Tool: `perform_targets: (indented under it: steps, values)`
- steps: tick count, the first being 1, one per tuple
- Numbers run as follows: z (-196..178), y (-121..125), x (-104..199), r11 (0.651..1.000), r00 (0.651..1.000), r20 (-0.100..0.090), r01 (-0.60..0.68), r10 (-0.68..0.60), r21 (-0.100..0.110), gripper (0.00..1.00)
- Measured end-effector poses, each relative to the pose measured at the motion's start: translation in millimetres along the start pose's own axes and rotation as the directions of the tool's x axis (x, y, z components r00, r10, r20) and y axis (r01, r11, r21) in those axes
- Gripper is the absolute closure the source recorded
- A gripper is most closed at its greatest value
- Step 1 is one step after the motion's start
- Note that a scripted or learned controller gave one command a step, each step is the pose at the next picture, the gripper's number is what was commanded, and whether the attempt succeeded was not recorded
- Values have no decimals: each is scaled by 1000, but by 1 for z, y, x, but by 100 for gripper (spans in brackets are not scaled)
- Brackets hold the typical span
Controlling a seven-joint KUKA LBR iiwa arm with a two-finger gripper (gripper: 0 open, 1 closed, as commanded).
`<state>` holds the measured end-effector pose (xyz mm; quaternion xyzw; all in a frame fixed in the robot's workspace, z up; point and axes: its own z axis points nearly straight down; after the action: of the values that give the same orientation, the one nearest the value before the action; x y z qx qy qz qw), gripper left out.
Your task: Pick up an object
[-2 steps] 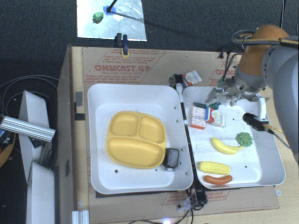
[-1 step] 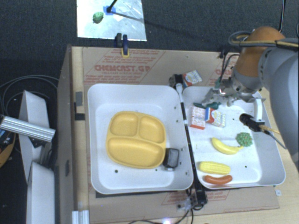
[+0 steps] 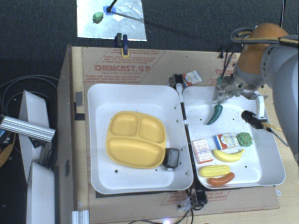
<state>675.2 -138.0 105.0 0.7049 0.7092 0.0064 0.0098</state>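
The gripper [image 3: 219,96] hangs over the far part of the right bin [image 3: 273,164], and a green pepper [image 3: 215,114] dangles from it, its top end pinched between the fingers. Below the jaws, toward the near wall, lie a small carton [image 3: 202,150], a banana [image 3: 228,156], corn [image 3: 214,171] and a sausage [image 3: 220,179]. To their left, the other bin [image 3: 96,139] holds a yellow tray [image 3: 136,139]
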Motion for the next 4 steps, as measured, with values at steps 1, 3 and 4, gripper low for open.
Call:
perform_targets:
  steps: [1,3,4]
  values:
    - [0,0,0,1000,1000,0,0,0,1,0]
    - [20,-6,31,1000,1000,-5,-1,1,20,0]
    - [20,-25,-14,1000,1000,-3,-5,5,21,0]
